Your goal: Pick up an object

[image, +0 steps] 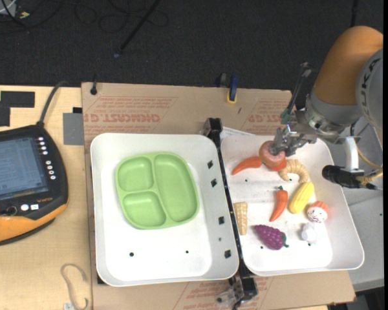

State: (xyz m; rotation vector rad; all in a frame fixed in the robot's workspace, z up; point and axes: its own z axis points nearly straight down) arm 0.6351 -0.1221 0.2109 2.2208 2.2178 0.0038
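One pink donut (271, 155), light stiff plastic, slick; pinch across its ring. Gripper (283, 141) touches it, pincer state unclear.

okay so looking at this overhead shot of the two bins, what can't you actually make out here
- Gripper, camera view: its tip sits over a pinkish toy in the right bin; contact is hidden by the wrist.
- That toy's kind: partly covered, unclear.
- Small whitish item near the grapes: too small to identify.
- Arm: cut off by the right edge.
- Pendant screen: blurred, left edge cuts it.
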